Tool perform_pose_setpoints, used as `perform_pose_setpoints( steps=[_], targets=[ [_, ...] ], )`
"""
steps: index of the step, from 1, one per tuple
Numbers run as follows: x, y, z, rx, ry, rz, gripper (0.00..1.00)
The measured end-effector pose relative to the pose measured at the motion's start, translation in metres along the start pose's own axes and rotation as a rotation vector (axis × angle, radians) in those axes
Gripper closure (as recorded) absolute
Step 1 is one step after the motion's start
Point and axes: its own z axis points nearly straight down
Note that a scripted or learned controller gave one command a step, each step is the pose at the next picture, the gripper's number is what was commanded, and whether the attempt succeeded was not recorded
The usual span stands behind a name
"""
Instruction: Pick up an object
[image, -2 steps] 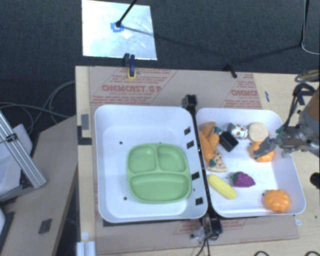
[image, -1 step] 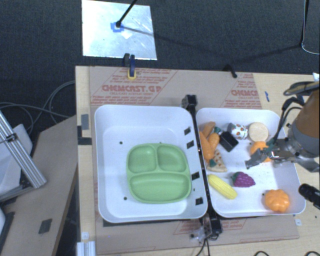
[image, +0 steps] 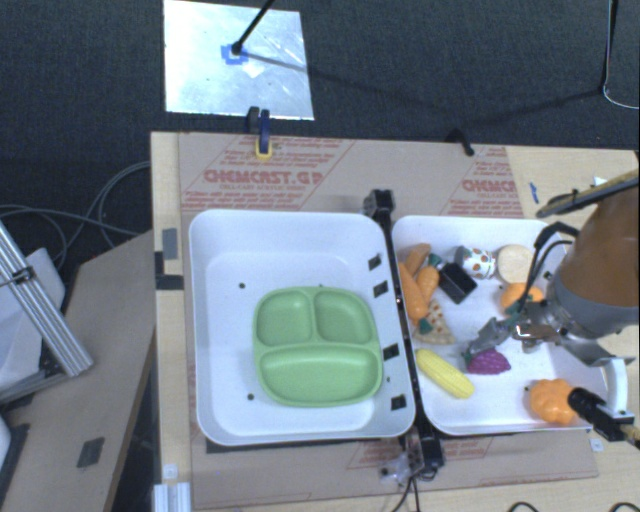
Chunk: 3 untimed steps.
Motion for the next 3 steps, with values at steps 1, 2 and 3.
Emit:
perform_pose_setpoints(
  steps=[1, 2, 3],
  targets=[
    [0.006, 0.001, 0.043, -0.001, 0.0, 0.0, 0.0],
    [0.006, 0.003, 0.073, -0.01, -0.003, 0.0, 0.0],
    [0.006, 0.003, 0.062, -0.011, -0.003, 0.001, 1.0]
  ],
)
